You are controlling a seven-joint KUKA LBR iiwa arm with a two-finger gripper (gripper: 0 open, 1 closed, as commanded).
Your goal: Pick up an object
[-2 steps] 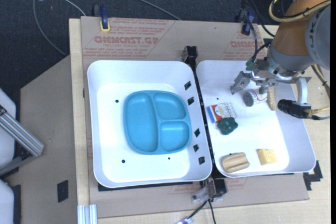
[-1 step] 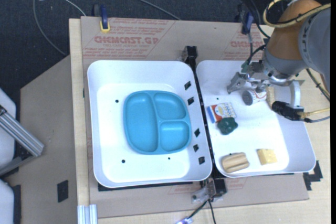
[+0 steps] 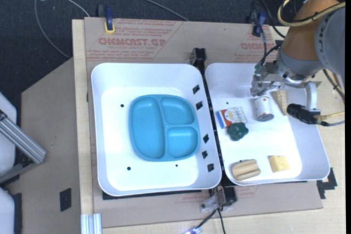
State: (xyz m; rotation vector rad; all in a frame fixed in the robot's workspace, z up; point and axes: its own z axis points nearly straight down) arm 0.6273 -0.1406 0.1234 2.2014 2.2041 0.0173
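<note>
On the tabletop, the left bin carries a blue divided plate. In the right bin, a small white canister lies directly below the hand, long axis running roughly away from the camera. Whether the hand is released or clenched cannot be told; the canister looks the nearest pick.
</note>
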